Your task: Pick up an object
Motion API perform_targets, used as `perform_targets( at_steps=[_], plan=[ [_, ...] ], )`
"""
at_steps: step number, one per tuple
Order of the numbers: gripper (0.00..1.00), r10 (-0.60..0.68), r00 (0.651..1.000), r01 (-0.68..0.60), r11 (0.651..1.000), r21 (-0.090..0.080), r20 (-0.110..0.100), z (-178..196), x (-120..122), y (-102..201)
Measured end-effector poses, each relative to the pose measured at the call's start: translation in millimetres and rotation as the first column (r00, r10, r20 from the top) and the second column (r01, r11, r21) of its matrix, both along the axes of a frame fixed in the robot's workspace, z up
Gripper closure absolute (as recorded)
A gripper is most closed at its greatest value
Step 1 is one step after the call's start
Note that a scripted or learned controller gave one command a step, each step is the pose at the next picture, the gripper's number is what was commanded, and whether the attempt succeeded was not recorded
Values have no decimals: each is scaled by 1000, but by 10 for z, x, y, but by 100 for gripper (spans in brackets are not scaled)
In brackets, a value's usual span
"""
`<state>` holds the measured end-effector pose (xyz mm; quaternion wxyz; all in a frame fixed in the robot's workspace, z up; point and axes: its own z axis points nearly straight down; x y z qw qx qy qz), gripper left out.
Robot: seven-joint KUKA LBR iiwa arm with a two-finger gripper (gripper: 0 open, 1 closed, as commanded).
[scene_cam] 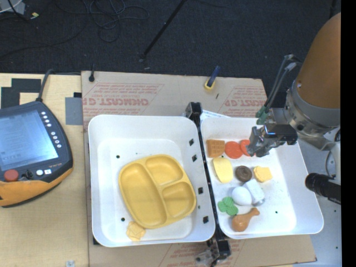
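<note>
We see two white bins side by side on the worktop. The left bin (pixel 105 132) holds a yellow divided plate (pixel 157 189) near its middle, and a small yellow piece (pixel 135 232) lies at the bin's front edge, just beside the plate's front corner.

The right bin (pixel 300 216) carries a cluster of toy foods. Along its rear edge sit an orange waffle-like square (pixel 216 147) and a red round piece (pixel 234 149). In front of those we note a pale yellow wedge (pixel 223 170), a brown round piece (pixel 243 174) and a small yellow block (pixel 262 174). Nearer the front edge lie a white egg (pixel 241 195) touching a white cylinder (pixel 256 192), a green piece (pixel 227 206) and a brown drumstick (pixel 245 219).

The gripper (pixel 260 144) hangs over the right bin's rear part, just beside the red round piece. It is dark and seen from above; we cannot tell how its jaws stand, nor whether anything is between them.

A tablet pendant (pixel 30 149) rests at the worktop's left edge.
</note>
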<state>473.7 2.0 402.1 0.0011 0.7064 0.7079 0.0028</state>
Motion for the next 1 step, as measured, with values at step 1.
perform_targets(
  at_steps=[1],
  plan=[
    [100, 6, 1000, -6, 1000, 1, 3, 951, 26, 731]
  ],
)
